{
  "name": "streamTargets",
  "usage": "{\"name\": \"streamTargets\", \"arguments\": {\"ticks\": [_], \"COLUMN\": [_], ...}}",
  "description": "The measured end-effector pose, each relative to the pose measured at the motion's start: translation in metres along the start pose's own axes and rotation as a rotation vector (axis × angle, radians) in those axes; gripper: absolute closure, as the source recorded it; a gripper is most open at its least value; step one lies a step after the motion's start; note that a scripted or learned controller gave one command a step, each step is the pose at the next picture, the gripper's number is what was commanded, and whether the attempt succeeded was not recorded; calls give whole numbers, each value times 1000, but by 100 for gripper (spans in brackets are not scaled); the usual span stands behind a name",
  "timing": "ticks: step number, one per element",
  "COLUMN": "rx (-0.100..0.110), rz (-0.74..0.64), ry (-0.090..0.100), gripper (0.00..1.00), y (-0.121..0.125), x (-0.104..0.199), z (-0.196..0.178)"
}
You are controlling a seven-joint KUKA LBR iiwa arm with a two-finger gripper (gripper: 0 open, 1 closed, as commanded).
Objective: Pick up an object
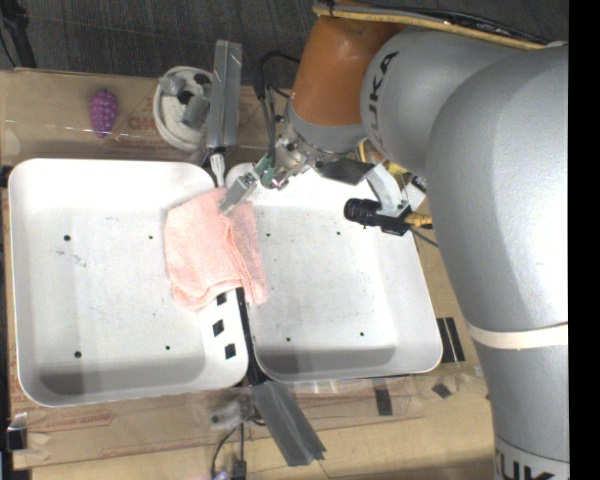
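While gripper (235, 196) sits at far edge of pink cloth (213, 249), draped over wall between bins, I cannot tell its opening; I would pinch thick fold, lift straight.

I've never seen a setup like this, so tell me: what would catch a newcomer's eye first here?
Most striking is the big grey arm with its orange band, reaching in from the right and filling that side. Next comes the pink cloth, crumpled over the divide between the two white bins, lying mostly in the left one, with the gripper at its upper edge. A small purple object sits on the bench beyond the left bin.
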State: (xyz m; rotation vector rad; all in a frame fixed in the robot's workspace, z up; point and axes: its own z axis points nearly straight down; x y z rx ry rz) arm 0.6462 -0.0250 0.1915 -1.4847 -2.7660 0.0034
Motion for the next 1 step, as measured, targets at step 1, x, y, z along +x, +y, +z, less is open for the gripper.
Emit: {"name": "streamTargets", "arguments": {"ticks": [1], "rx": [1], "rz": [-29], "ry": [1], "gripper": [0], "y": [-9], "x": [-2], "z": [0]}}
